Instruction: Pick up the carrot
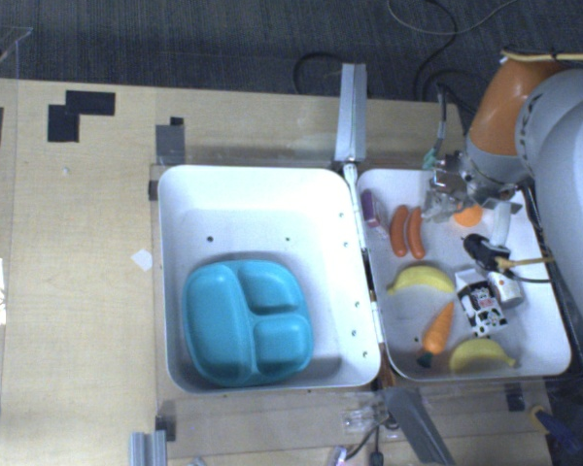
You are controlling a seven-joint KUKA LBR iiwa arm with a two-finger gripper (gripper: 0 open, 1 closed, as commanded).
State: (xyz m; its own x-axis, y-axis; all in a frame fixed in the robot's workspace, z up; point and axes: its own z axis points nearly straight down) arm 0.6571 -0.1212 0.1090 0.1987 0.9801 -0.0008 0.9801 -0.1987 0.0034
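The slim orange carrot [438, 328] lies in the near half of the right-hand shallow white bin [536, 323], long axis running near-to-far. The pincer [445, 198] hangs well beyond it at the far end; whether it is apart or together cannot be told.

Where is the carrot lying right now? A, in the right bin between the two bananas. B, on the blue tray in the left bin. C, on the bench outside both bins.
A: the carrot lies on the floor of the right bin, between the upper banana and the lower banana.
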